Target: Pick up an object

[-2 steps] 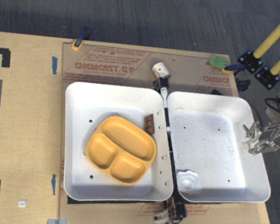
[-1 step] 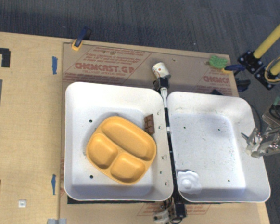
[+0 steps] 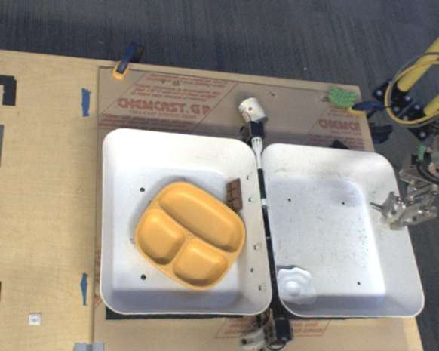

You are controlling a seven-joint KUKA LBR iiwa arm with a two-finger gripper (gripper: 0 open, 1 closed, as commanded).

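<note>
A dark grey carpet floor lies behind a light wooden bench; on the bench sits a brown cardboard sheet, and on that sit 2 white bins side by side; the left bin has a yellow tray with 3 dips in it, lying flat in the middle; a small brown block lies just beside the tray, near the wall between the bins; the right bin has a small white thing close to its near edge

The gripper is at the right rim of the right bin, well apart from all 3 things; I think this is the very start, the step of going to a thing, and nothing is picked up yet; next the arm must move over one thing, maybe the white one since it is nearest, and then go down on it

There is nothing between the jaws; they look a little apart, but they are small and blurry, so I cannot tell if they are open or closed
</note>
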